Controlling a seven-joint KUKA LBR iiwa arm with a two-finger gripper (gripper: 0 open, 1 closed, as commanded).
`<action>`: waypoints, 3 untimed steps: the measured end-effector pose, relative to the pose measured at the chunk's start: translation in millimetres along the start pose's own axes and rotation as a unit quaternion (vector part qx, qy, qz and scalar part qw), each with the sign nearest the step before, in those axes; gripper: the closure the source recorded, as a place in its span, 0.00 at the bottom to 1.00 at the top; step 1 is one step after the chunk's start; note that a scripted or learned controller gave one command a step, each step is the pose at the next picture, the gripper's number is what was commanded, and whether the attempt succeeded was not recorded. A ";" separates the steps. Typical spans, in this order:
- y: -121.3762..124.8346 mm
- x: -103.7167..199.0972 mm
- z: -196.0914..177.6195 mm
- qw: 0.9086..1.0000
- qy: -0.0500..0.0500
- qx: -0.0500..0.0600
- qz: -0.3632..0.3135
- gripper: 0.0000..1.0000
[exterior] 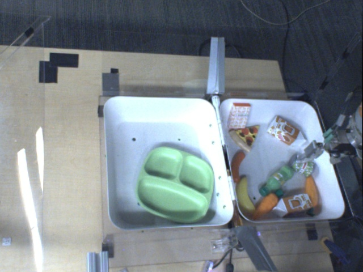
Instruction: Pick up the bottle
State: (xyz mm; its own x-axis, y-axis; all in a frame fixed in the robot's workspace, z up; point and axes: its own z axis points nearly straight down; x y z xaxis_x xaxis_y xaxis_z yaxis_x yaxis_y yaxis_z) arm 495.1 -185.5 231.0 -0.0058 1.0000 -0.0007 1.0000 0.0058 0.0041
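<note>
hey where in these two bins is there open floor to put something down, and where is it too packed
Left bin: bare floor along the back and left walls, around the green tray. Right bin: a bare patch mid-floor, bordered by the pizza slice, the small carton and the bottle. Its front is packed: banana, carrot, juice box.

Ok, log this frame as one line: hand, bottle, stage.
hand: over right bin, near right wall | bottle: green, lying in right bin among toy food, not gripped | stage: pick not yet done

A robotics lab: wooden bench [57,152], two white bins [113,152], loose cable [283,16].
</note>
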 end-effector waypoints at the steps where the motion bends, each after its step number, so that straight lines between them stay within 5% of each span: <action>1: -5.5 83.6 88.4 0.999 0.000 0.000 -0.036 0.00; 2: -5.0 40.1 142.3 1.000 0.000 -0.004 0.001 0.00; 3: 29.6 90.4 141.9 1.000 0.000 -0.005 0.001 0.00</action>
State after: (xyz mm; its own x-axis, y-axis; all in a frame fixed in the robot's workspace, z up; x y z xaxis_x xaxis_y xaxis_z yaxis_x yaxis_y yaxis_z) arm 524.7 -95.1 89.2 -0.0035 1.0000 0.0001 0.9999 0.0035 0.0144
